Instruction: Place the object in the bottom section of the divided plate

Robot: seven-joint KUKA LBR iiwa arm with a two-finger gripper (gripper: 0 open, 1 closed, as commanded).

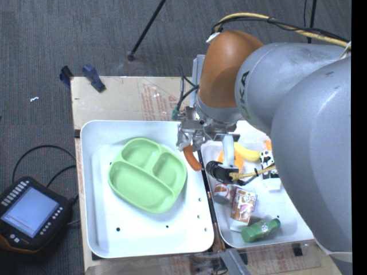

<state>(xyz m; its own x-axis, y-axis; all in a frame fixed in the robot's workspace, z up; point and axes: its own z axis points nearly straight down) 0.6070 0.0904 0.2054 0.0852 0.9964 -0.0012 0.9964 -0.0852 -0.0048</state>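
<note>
A: What lies at the far left?

B: A black pendant [30,213] with a lit screen sits on the carpet, its cable looping behind it. Next comes my left bin [94,153], white and shallow, with the green divided plate [148,173] lying flat in it. The plate has 3 sections: 2 smaller ones toward the bench's back and 1 long one along the near side.

A: And your hand?

B: My gripper [191,145] hangs over the seam between the 2 bins, just past the plate's right rim. An orange carrot-like piece [192,158] slants down from my fingers, its upper end between them, so I am clamped on it. It hangs beside the plate, not in any section.

A: Further right?

B: My right bin [287,225] holds a banana [248,152], a printed can [243,205], a green bottle [260,229] and several smaller pieces I cannot name.
</note>
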